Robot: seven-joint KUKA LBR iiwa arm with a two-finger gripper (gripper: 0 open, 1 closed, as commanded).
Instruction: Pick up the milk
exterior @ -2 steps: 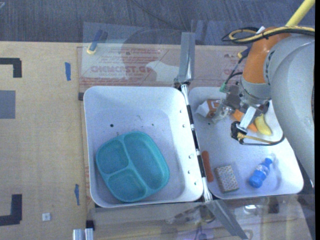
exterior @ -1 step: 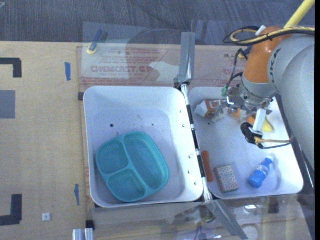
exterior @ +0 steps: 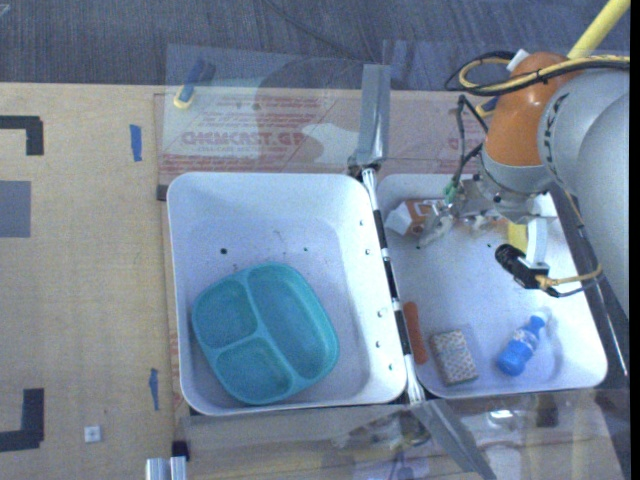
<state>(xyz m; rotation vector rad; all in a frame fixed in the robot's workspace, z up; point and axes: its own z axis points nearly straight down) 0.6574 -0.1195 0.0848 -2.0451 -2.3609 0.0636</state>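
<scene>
Two shallow white bins sit side by side on the bench. The left bin [exterior: 200,208] holds a teal divided tray [exterior: 263,332] with three compartments, lying in its near part, tilted a little against the bin's sides. The right bin [exterior: 590,363] holds the rest of the things.

The arm [exterior: 590,118], grey with an orange band, reaches in from the right over the far part of the right bin. Its gripper [exterior: 440,223] is low at the bin's far left corner, beside a small white carton, the milk [exterior: 398,217], which lies against the corner next to the divider between the bins. The gripper's tip is just beside the carton, perhaps touching it; I cannot tell whether it is apart or together, nor whether the carton is between it.

Near the front of the right bin lie a blue bottle [exterior: 522,345] on its side, a small speckled brown packet [exterior: 455,355] to its left, and an orange-brown stick [exterior: 415,332] along the left wall. A black cable end [exterior: 520,266] hangs below the wrist.
</scene>
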